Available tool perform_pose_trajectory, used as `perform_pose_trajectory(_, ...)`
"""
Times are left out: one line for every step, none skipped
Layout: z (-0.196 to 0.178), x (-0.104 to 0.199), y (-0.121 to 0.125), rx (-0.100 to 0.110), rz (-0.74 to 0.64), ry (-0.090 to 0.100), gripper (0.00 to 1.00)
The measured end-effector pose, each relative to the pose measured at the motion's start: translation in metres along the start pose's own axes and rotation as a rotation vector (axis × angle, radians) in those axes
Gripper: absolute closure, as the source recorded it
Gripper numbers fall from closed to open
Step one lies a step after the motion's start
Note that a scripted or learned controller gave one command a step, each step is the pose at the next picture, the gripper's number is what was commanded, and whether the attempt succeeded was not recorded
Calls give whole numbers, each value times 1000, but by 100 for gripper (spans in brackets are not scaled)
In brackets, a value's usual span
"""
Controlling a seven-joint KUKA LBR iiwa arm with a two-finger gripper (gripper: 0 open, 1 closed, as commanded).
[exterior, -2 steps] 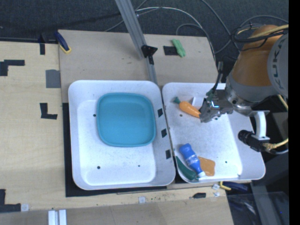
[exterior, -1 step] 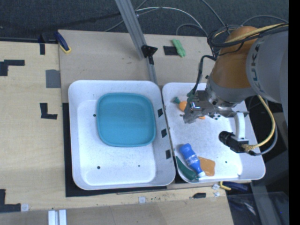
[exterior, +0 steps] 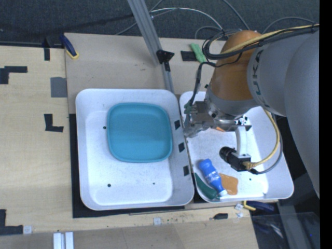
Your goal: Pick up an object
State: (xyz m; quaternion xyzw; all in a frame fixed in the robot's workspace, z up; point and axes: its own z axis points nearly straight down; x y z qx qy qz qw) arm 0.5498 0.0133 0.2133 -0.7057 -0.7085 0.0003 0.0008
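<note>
My gripper hangs over the upper left part of the right bin, close to the wall between the two bins. The grey arm and its orange band cover most of that bin's far half. At the near edge of the right bin, a blue bottle lies across a dark green object. A flat orange piece sits just to the right of the bottle. These things lie well below the gripper and apart from it. A teal square plate rests in the left bin.
A black fitting with a yellow cable hangs off the arm over the middle of the right bin. A slanted metal pole rises behind the bins. Cables loop above the arm at the back.
</note>
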Motion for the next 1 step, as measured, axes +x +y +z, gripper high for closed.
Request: perform_pose_trajectory(-12, 53, -6, -1, -1, 0, 100)
